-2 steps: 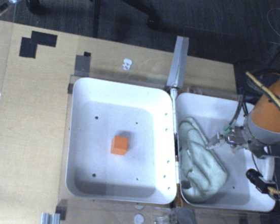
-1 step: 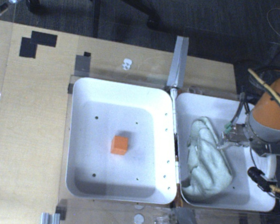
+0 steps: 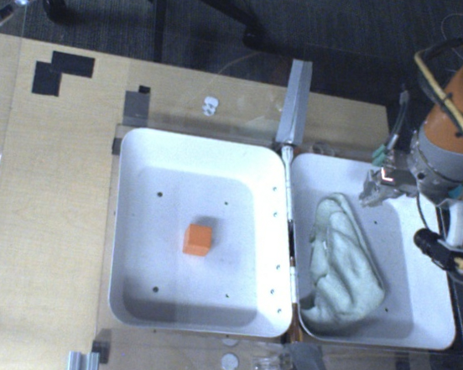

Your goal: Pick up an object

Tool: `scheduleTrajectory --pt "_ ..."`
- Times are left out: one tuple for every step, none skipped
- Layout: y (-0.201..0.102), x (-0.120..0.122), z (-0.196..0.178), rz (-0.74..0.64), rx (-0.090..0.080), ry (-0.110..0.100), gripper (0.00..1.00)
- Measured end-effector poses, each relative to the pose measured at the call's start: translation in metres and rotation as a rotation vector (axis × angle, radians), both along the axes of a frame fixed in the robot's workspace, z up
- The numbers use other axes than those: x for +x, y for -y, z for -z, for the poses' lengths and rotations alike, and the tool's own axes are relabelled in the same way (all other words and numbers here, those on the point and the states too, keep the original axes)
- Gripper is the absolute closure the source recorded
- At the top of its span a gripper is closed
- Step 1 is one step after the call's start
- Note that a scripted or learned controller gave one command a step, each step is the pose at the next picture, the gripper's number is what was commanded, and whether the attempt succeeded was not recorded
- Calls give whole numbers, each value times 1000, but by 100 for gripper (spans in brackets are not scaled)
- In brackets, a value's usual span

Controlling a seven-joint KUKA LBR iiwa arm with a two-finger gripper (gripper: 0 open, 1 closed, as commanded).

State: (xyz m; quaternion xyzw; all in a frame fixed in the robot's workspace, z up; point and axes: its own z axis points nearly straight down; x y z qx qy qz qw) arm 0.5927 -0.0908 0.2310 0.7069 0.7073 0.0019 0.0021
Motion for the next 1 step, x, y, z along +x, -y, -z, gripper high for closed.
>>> scheduleTrajectory --pt "24 7 33 270 0 -4 100"
